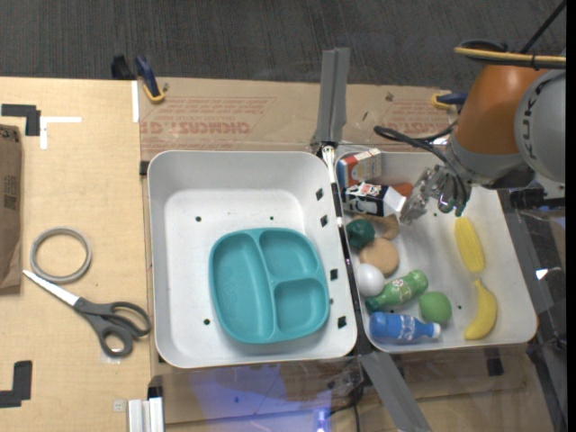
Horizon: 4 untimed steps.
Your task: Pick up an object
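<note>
Camera view: the tool (430,198), grip state unclear, hangs just right of the black-and-white carton (371,198).

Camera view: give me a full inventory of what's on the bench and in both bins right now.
White plastic bins: 2, white, side by side on the bench.
Teal divided plate: 1, teal, in the left bin.
Yellow bananas: 2, yellow, right side of the right bin.
Green round fruit: 1, green, right bin near the front.
Blue bottle: 1, blue with a white cap end, right bin front.
Green bottle: 1, green, right bin middle.
White egg: 1, white, right bin by the divider.
Grey-handled scissors: 1, on the bench left.
Tape roll: 1, grey, above the scissors.
Gripper: 1, grey, over the right bin's back.
</note>
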Motion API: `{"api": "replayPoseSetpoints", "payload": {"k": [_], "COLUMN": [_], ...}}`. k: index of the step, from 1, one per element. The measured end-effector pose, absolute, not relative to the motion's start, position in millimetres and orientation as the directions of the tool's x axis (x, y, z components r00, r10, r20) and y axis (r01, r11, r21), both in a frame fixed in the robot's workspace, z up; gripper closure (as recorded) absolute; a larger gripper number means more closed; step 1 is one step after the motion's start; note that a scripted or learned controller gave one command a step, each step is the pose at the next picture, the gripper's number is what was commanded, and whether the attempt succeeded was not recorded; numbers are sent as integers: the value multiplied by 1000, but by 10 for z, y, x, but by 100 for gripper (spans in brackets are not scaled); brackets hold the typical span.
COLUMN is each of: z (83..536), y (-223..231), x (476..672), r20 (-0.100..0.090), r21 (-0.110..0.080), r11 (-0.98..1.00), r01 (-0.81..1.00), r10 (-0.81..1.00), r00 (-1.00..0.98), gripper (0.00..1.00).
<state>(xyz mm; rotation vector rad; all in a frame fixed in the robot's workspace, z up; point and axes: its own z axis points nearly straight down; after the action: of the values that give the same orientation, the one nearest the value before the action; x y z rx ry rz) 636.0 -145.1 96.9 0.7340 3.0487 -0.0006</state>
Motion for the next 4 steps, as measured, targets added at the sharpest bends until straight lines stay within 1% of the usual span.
{"api": "replayPoseSetpoints", "payload": {"k": [1,2,3,4], "z": [2849,1091,3072,1769], "y": [-1160,-1480,-2004,-1830], "x": [6104,5955,5915,5973], "r20": [-6,-1,-6,-3], "r21": [0,0,-1,0], "r11": [962,967,999,964], "r01": [272,254,45,-265], "r10": [272,254,45,-265], "r00": [-962,-967,-999,-964], "gripper": [100,100,100,100]}}
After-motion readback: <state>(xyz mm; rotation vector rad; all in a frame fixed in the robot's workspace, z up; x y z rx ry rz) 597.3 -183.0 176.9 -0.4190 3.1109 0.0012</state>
